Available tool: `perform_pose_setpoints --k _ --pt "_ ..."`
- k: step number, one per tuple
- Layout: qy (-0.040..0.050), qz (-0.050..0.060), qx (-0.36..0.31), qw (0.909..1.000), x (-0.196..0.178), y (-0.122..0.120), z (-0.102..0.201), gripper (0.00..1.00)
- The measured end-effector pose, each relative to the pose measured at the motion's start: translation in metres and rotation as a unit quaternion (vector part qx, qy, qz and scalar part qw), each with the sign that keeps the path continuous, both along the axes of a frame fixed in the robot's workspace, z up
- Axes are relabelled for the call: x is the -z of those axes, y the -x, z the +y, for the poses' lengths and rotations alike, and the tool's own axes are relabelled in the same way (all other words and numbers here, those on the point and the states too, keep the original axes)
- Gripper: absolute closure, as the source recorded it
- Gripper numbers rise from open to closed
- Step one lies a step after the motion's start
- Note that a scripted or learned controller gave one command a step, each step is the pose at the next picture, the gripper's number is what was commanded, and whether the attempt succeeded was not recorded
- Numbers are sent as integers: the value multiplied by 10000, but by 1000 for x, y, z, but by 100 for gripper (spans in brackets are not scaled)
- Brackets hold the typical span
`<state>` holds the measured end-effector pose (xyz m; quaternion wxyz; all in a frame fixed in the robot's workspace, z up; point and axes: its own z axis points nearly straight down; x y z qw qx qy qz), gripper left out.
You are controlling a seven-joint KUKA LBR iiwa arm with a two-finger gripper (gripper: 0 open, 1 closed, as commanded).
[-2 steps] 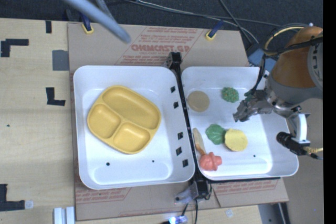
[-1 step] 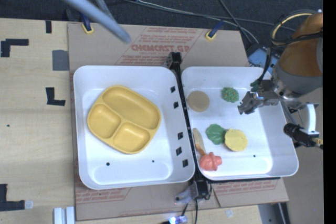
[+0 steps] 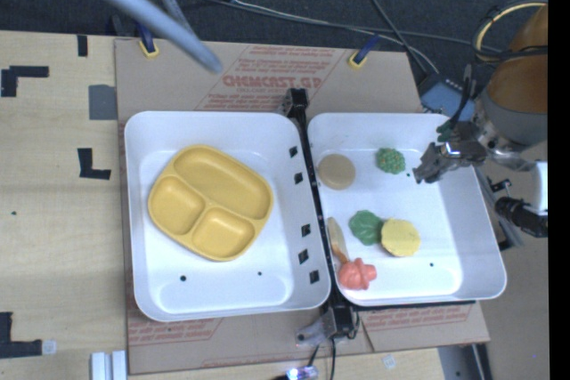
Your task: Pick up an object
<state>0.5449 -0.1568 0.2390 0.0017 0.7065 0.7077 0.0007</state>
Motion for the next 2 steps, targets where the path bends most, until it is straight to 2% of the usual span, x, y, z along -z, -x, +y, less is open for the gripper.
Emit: perform_pose_setpoints --k 1,2 --pt "-14 28 -17 10000 6 20 55 100" --pt "-14 29 -26 10000 14 28 117 100"
